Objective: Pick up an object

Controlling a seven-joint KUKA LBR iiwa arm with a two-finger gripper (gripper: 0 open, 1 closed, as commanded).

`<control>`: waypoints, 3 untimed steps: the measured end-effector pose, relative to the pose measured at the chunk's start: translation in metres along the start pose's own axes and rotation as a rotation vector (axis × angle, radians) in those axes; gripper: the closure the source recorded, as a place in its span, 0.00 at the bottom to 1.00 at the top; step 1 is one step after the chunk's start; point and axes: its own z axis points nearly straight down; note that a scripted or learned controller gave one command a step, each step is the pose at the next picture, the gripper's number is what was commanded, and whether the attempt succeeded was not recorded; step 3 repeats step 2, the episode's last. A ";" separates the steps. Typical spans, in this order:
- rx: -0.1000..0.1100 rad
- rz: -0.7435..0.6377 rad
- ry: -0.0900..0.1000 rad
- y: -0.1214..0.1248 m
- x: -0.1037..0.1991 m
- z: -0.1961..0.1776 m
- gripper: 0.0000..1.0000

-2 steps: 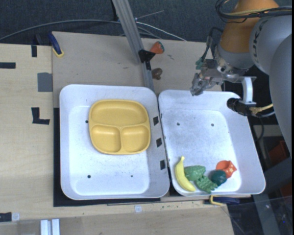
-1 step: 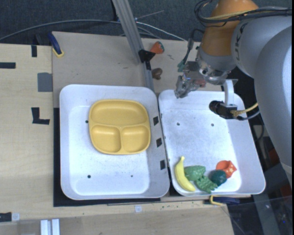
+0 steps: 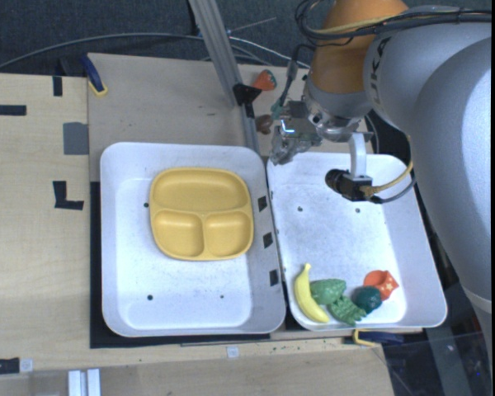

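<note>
Yellow divided tray (image 3: 202,213) sits in the left bin (image 3: 124,304) on the counter (image 3: 33,246). Over in the right bin (image 3: 396,229), a banana (image 3: 308,297), green toys (image 3: 334,298) and an orange piece (image 3: 381,282) crowd the near corner. Grey arm (image 3: 429,81) reaches in; its hand (image 3: 290,143) hangs over that bin's far left corner, well apart from the toys, its grip too cluttered to tell
</note>
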 end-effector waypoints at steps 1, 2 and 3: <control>0.002 0.001 -0.001 -0.012 0.043 0.002 1.00; 0.003 0.001 -0.002 -0.025 0.089 0.008 1.00; 0.003 0.001 -0.002 -0.025 0.089 0.008 1.00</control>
